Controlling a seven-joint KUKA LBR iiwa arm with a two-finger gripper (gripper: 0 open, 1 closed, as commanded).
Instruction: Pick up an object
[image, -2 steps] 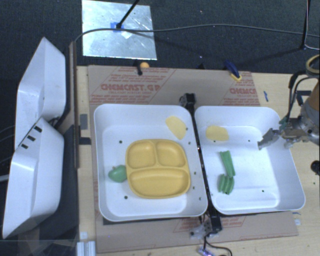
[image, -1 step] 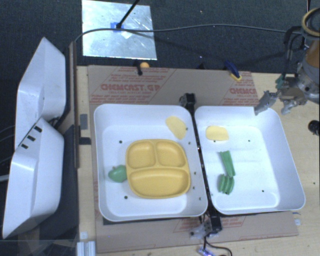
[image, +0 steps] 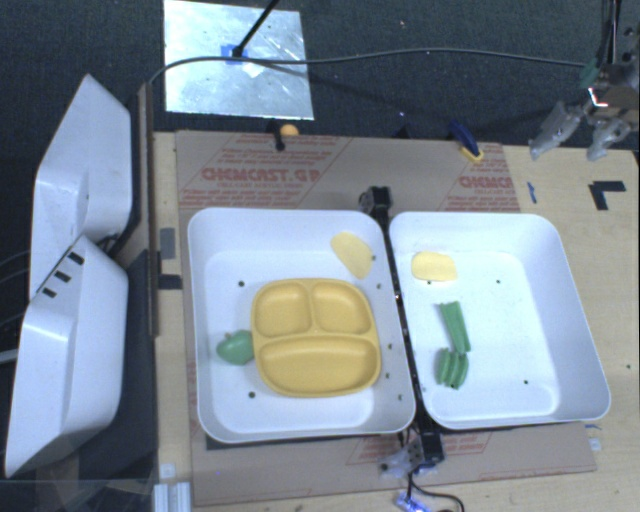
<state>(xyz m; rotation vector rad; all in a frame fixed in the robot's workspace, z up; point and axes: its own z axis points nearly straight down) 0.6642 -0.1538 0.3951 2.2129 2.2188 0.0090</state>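
My gripper (image: 580, 133) hangs at the far top right, beyond the back edge of the right bin (image: 560, 300). Its two fingers are spread apart, open, with nothing between them. In the right bin lie a pale yellow piece (image: 434, 266) near the back left corner, a long green pod (image: 453, 325) below it, and a shorter green pod (image: 452, 368) nearer the front. The left bin (image: 215, 290) holds a yellow divided plate (image: 315, 335), a small green object (image: 235, 347) touching the plate's left side, and a yellow piece (image: 352, 254) at the back right.
A cardboard sheet (image: 300, 170) lies under both bins. A white housing (image: 70, 300) stands to the left. A shiny metal plate (image: 235, 60) and cables (image: 420, 60) sit behind the bench. Clamps (image: 378, 198) join the bins at the middle.
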